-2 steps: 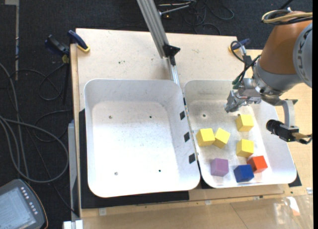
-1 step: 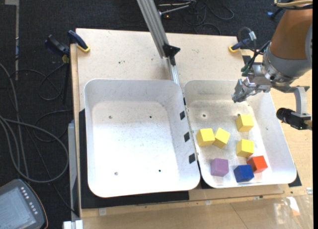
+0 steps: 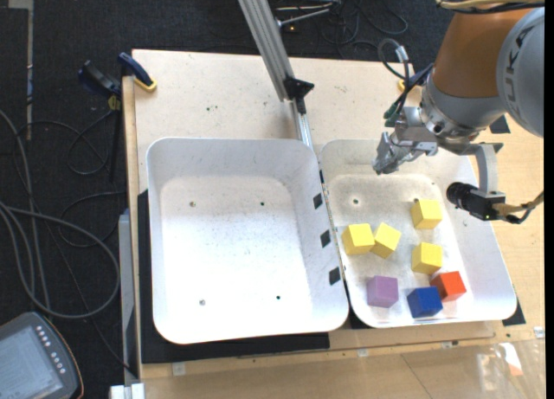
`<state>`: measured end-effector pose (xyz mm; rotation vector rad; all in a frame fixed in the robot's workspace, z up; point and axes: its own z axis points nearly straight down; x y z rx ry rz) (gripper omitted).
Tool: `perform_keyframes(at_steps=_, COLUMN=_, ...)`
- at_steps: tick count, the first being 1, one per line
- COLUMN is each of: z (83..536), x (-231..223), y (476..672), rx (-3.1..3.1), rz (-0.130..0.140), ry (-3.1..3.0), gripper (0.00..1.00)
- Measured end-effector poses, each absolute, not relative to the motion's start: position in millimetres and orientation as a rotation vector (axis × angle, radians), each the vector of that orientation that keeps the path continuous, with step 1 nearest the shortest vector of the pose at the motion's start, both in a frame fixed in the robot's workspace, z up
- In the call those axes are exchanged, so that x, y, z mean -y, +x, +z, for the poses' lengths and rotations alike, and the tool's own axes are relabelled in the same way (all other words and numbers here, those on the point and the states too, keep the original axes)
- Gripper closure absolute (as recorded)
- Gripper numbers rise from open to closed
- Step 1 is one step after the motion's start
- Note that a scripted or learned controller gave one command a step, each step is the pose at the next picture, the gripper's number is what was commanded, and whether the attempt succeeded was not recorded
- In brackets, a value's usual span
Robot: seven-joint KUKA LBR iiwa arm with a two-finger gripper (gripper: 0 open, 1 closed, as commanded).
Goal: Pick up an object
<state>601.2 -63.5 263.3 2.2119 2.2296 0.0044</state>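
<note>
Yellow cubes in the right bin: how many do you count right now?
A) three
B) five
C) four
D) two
C: four yellow cubes lie in the right bin: a touching pair near its middle, one toward the far right, and one below that, next to the orange cube.

claw (image 3: 387,164) over right bin (image 3: 493,280) (far edge) | seven blocks (image 3: 383,239) inside
</note>
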Motion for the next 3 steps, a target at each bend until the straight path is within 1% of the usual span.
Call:
perform_keyframes(at_steps=1, z=268, x=13, y=611.8, rx=-2.229, rz=0.005, ry=2.212, gripper=1.00)
perform_keyframes(at_steps=2, z=257, x=-35, y=614.8, rx=-2.231, rz=0.000, ry=2.214, gripper=1.00)
perform_keyframes(at_steps=3, z=260, x=-86, y=630.3, rx=-2.228, rz=0.005, ry=2.213, gripper=1.00)
